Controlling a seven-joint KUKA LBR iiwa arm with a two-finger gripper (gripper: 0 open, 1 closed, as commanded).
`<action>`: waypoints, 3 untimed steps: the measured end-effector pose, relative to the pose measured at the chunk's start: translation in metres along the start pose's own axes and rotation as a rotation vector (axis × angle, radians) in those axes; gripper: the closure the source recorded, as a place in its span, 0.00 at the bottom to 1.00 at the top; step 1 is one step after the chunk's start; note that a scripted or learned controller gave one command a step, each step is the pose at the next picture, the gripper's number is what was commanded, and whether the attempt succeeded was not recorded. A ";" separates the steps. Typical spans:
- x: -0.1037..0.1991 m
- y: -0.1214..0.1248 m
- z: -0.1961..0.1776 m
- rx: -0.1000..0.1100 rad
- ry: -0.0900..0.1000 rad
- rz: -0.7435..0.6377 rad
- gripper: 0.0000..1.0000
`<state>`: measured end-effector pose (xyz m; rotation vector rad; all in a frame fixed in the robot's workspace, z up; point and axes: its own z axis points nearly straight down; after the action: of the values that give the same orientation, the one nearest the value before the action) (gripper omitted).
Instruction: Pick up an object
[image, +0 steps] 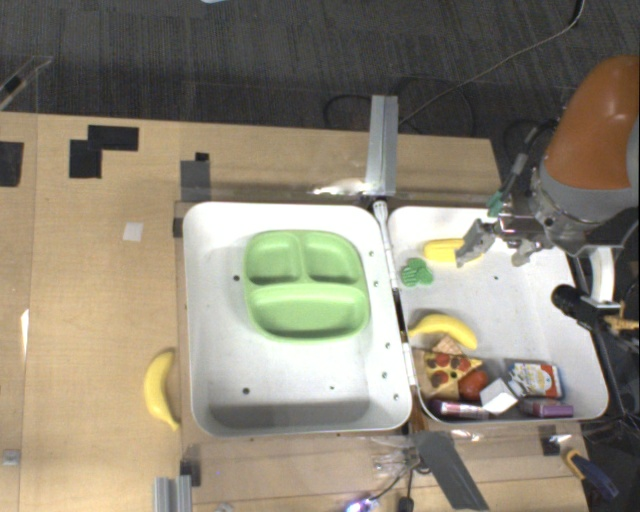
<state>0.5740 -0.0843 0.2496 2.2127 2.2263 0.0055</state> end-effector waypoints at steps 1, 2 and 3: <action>-0.013 -0.035 0.140 -0.031 -0.002 0.060 0.00; -0.008 -0.044 0.147 -0.047 -0.006 -0.040 0.00; -0.009 -0.042 0.135 -0.054 -0.011 -0.039 1.00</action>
<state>0.5328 -0.0937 0.1146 2.1365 2.2362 0.0526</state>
